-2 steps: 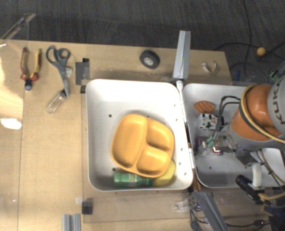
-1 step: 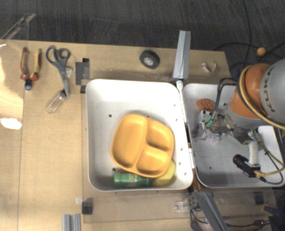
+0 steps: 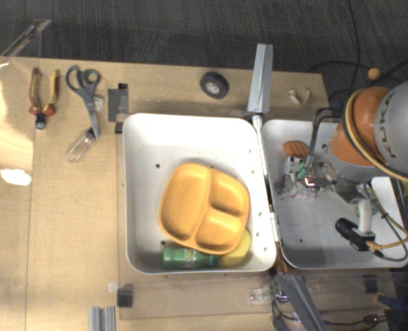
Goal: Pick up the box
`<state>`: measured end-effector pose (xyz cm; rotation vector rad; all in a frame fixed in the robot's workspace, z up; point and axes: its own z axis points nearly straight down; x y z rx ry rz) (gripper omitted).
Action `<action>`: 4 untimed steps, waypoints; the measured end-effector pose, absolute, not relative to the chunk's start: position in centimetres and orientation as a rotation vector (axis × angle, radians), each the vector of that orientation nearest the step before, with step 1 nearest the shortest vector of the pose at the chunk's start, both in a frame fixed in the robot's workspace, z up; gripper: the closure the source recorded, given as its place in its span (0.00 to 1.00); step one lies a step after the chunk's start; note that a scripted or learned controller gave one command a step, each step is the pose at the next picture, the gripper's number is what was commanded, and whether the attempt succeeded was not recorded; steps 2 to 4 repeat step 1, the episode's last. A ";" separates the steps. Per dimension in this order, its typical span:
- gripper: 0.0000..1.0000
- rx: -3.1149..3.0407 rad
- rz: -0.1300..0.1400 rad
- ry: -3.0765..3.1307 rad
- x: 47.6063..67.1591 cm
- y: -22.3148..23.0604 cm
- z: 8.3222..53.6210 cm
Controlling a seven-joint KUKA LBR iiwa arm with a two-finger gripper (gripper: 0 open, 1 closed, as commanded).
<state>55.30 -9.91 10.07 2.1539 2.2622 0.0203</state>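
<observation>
The gripper (image 3: 302,178) sits low over the right bin (image 3: 328,254), near its left wall; can't tell its state from here. The box isn't something I can pick out for sure. In the left bin (image 3: 142,185) a yellow divided tray (image 3: 205,207) lies on a green can (image 3: 187,256) by the front edge.

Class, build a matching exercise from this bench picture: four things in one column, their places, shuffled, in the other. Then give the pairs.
1 yellow tray
2 scissors
3 tape roll
4 gripper

A bench, above the bins
B right bin
C left bin
D bench, far left of the bins

Pairs: 1-C, 2-D, 3-A, 4-B
</observation>
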 end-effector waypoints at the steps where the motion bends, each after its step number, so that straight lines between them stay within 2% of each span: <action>1: 1.00 2.220 0.007 2.215 53.8 -6.8 22.6; 4: 1.00 2.220 0.007 2.215 53.8 -6.8 22.6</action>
